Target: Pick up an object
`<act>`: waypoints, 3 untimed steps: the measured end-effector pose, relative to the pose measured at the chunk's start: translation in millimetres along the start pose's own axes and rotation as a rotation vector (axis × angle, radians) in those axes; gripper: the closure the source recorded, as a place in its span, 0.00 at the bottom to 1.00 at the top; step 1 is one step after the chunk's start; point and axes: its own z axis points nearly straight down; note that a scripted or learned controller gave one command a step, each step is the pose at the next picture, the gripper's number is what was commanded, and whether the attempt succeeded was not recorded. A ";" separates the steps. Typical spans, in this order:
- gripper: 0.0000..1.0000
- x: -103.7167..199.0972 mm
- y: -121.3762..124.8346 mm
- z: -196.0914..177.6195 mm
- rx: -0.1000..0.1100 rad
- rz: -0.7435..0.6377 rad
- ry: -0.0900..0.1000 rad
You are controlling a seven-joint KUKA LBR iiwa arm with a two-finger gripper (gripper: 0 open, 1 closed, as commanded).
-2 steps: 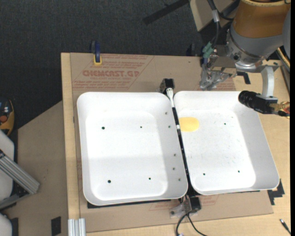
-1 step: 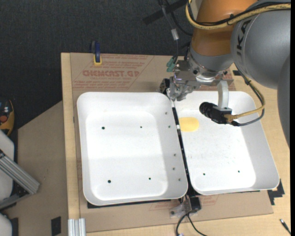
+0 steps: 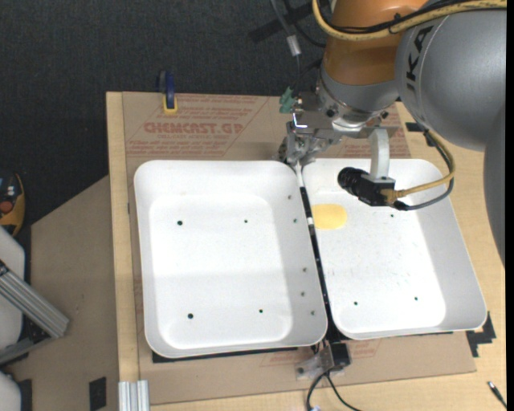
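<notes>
Background: dark speckled floor surrounds a bench topped with brown board (image 3: 201,128) that carries red printed lettering along its far edge.
Arm: the grey arm (image 3: 462,68) with its orange band (image 3: 365,20) enters from the upper right and hangs over the far end of the seam between the bins.
Left bin (image 3: 217,257): a shallow white tray with four small dark holes in its floor.
Right bin (image 3: 401,265): a matching white tray touching the left one along a dark seam.
Gripper (image 3: 295,152): at the far end of the seam, low over the bins' rims; whether it is spread or closed cannot be told.
Black fitting (image 3: 365,186): hangs below the wrist over the right bin, a tan cable trailing from it.
Yellow object (image 3: 329,216): a flat yellowish piece lying on the right bin's floor, near the seam, just beside the black fitting and apart from the gripper.
Clamp (image 3: 168,90): a small blue and yellow clip on the board's far edge.
</notes>
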 end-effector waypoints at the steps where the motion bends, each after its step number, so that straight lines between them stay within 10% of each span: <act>1: 1.00 11.8 -8.3 -31.8 -0.001 0.001 0.000; 2: 1.00 -136.6 31.4 -61.7 -0.005 0.012 -0.006; 3: 1.00 -84.4 47.9 -11.7 0.008 -0.001 0.000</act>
